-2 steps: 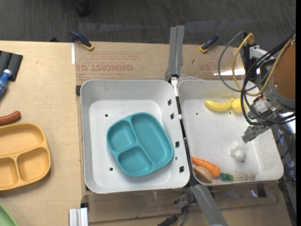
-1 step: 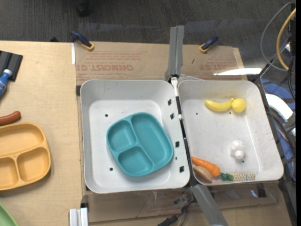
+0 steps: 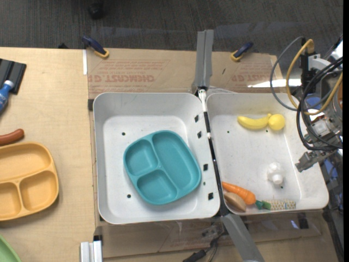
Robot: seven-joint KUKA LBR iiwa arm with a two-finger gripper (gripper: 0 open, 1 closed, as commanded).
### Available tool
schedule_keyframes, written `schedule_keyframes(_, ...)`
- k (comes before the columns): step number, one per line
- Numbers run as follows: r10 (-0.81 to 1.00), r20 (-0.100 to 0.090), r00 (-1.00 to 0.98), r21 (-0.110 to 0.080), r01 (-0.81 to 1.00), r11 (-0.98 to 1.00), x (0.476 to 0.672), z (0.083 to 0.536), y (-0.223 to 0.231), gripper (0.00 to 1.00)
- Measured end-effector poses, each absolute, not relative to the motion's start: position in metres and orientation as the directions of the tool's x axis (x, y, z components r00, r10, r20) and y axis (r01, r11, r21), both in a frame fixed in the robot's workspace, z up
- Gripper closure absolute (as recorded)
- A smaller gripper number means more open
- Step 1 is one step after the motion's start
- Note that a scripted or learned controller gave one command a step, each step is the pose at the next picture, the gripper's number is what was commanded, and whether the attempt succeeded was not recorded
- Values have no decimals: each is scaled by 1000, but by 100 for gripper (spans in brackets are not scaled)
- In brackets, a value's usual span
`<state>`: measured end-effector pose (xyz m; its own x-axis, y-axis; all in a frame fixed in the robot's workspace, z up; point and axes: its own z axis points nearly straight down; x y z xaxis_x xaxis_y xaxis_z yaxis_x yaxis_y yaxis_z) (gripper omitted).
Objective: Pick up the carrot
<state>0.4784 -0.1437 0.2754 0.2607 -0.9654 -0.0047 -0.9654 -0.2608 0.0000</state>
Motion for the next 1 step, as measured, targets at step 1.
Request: schedule_keyframes(1, -972, -3, 235, -3, -972, -235, 479, 356, -188, 100)
